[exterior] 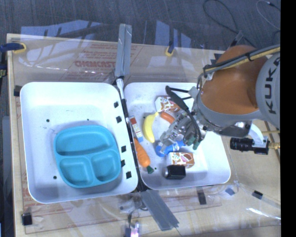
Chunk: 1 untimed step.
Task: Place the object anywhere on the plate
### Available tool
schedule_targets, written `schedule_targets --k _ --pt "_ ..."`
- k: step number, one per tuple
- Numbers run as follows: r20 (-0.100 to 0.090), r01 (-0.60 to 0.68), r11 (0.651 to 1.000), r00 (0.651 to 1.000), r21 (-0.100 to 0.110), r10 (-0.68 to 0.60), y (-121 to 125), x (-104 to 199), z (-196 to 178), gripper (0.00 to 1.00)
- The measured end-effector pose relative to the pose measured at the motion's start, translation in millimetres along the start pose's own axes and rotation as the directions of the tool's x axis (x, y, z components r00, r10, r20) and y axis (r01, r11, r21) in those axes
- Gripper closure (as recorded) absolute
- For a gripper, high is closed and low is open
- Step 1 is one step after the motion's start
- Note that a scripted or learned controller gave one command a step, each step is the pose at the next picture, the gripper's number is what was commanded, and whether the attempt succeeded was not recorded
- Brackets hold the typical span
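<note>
A: While the arm (237, 88) leans in from the right over the right bin (214, 169), what lies around the gripper (180, 132)?

B: Plenty. A banana (149, 128) lies just to its left, and a carrot (142, 154) lies lower along the bin's left wall. Above the gripper sit a printed packet (164, 104) and something orange (166, 117). Something blue (166, 148) is at the fingertips, a second printed packet (180, 158) is just below that, and a black block (175, 172) rests near the bin's front edge.

A: Do the fingers hold any of it?

B: It cannot be told. The metal parts and cables blur together over the clutter, so the opening of the fingers is unclear, and nothing is plainly between them.

A: And the plate (87, 155)?

B: A blue plate with three compartments sits in the left bin (34, 107), toward the front. Bare white floor shows behind it and to its left.

A: What stands between the two bins?

B: Their raised rims meet at the middle, with black clips (120, 117) along the joint. The right bin's right side, under the arm, has some open floor.
</note>
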State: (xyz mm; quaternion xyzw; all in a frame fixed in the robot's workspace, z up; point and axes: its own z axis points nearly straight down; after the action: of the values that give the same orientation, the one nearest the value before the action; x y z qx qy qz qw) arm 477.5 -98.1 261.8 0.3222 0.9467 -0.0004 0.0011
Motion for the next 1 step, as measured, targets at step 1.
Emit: schedule_targets --k 1 --pt "-0.005 0.258 0.966 0.966 0.0 -0.258 37.7 -12.2 70.9 1.0"
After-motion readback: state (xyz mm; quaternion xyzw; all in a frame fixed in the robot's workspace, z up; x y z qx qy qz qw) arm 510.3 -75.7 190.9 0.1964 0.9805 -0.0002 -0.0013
